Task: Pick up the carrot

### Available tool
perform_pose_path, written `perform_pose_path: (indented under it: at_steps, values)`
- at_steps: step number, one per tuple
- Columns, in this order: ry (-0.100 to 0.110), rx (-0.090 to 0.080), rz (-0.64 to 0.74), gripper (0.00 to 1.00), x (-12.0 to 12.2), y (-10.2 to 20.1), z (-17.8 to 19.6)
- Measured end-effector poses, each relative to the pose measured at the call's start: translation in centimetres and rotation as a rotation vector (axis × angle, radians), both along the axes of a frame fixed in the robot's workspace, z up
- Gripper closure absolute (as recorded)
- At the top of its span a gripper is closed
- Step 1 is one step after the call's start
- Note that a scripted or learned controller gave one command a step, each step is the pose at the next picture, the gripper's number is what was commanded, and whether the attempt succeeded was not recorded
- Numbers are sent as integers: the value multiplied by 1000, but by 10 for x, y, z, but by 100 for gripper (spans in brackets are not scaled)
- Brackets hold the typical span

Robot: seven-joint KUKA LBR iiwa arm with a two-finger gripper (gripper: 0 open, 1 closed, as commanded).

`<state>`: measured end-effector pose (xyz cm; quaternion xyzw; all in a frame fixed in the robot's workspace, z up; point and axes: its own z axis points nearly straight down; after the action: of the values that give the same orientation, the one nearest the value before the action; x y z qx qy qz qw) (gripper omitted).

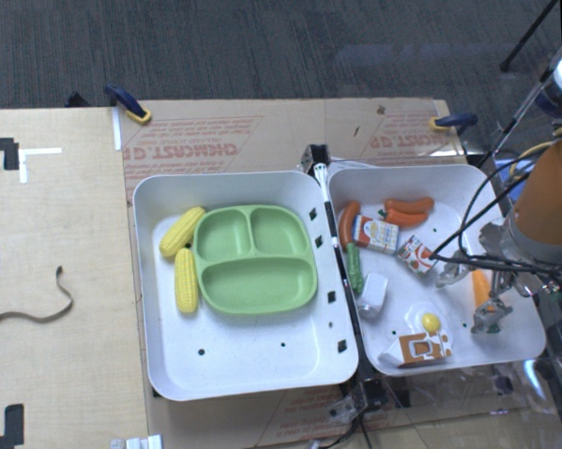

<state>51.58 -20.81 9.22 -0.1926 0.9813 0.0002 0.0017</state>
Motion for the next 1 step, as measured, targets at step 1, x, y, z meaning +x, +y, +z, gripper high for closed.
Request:
perform_pose_path:
  at_steps: [1]
  values:
    - [1,1,-52,0,-30,-13,0]
